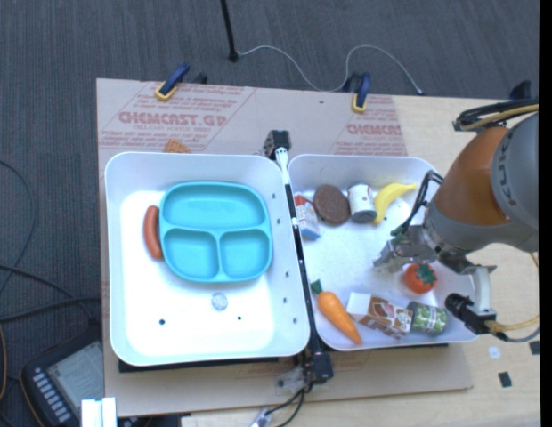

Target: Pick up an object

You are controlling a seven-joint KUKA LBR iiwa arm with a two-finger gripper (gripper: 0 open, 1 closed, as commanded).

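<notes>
The arm reaches in from the right over the right bin (365,162), its gripper (399,254) low near the bin floor, just left of the tomato (420,277). Whether the jaws are open or closed cannot be told. A carrot (336,317), a banana (392,196) and a brown cookie (330,204) lie in that bin. The left bin (133,327) holds a blue divided tray (215,232) and a sausage (152,231)
</notes>
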